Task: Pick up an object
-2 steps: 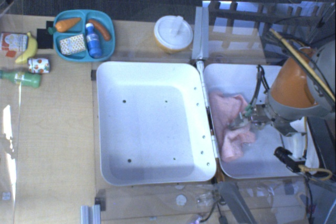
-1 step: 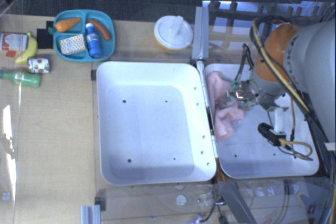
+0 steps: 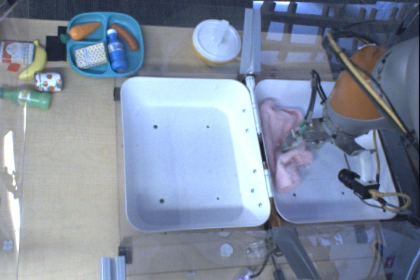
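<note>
Arm reaches in from the right, wrist low over the right shallow white bin (image 3: pixel 328 206). The two-finger gripper (image 3: pixel 300 134) sits against the right edge of the crumpled pink cloth (image 3: pixel 281 141), which lies along that bin's left wall, just beside the divider to the left white bin (image 3: pixel 190 154). Fingertips are lost in cloth folds and wrist hardware; whether they are apart or together cannot be told, and no cloth is visibly pinched between them.

Judgement: step in hand is the grasp on the cloth. To do it well, the fingers should bite a raised fold rather than a flat layer, close fully, then lift straight up until the fabric hangs free of the bin floor. A thin pinch could slip out on the lift.

Surroundings: the cloth hugs the bin wall, so there is little room on its left; approach from the open right side looks safer. Black cable (image 3: pixel 357 183) trails on the bin floor near the wrist. On the bench, well apart: white lidded cup (image 3: pixel 216 41), blue divided tray (image 3: pixel 134 52) of toy food, banana (image 3: pixel 36 61).
</note>
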You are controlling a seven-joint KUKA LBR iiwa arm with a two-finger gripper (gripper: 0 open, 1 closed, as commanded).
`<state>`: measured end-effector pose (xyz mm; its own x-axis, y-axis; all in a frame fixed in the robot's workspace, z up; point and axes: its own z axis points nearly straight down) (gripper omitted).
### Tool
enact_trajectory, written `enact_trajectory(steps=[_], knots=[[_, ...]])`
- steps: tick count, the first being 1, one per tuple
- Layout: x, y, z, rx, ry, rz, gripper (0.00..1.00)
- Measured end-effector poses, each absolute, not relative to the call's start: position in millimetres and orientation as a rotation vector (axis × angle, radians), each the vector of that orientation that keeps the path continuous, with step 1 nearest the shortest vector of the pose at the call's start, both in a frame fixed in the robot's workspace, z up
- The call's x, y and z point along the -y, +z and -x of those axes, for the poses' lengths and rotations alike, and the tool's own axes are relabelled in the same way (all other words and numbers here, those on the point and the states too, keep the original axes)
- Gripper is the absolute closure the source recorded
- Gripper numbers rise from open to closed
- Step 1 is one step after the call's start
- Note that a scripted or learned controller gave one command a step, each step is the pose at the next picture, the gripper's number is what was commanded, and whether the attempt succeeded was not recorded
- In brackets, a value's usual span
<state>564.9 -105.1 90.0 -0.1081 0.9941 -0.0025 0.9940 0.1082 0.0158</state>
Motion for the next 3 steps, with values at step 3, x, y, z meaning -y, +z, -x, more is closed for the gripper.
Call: enact_trajectory(steps=[3], knots=[[121.1,89.5,-543.5,-2.426,0.01,-1.979,0.0]])
